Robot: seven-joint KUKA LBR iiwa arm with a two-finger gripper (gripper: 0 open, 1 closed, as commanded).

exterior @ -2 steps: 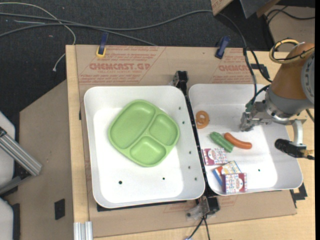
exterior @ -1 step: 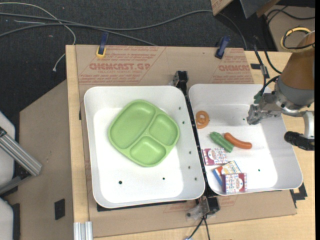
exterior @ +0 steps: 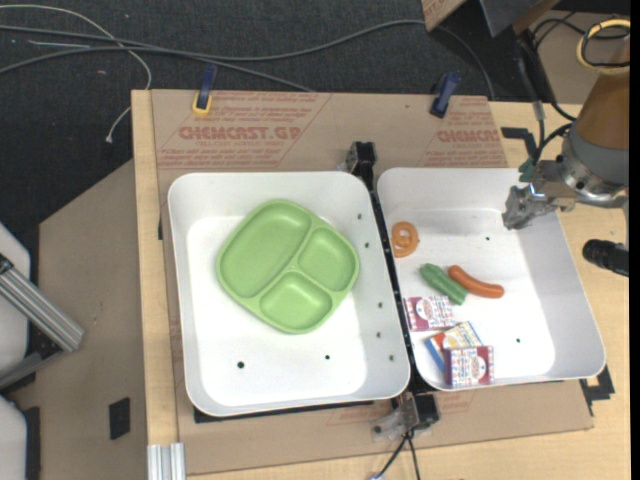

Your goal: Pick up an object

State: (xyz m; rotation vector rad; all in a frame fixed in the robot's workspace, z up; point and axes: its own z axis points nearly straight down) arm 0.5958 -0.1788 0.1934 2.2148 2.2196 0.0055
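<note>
We see a big brown desk [exterior: 150, 268] with red words printed on its far part, and two white bins sit on it side by side. The left bin [exterior: 200, 368] holds a green plate [exterior: 288, 265] with three parts, lying a bit turned in the middle. The right bin [exterior: 560, 328] holds the small things. The grey and orange arm [exterior: 605, 128] comes in from the right, and its tool [exterior: 522, 208] hangs over the far right part of the right bin, well apart from the toys. We cannot tell if the tool is open or closed, because it looks small and dark from here, and we see nothing in it. Near the front of the right bin lies a red and white box [exterior: 468, 365], with a blue thing [exterior: 437, 348] just beside it, maybe a small pack. A pink and white packet [exterior: 431, 313] lies a little farther back, close to the bin's left wall. Behind it, a green pepper [exterior: 442, 282] and an orange sausage [exterior: 476, 282] lie side by side, and they look like they touch. An orange ring [exterior: 404, 238], like a tiny donut, sits near the left wall, farther back. Two blue clips [exterior: 445, 95] hold the desk's far edge.
</note>
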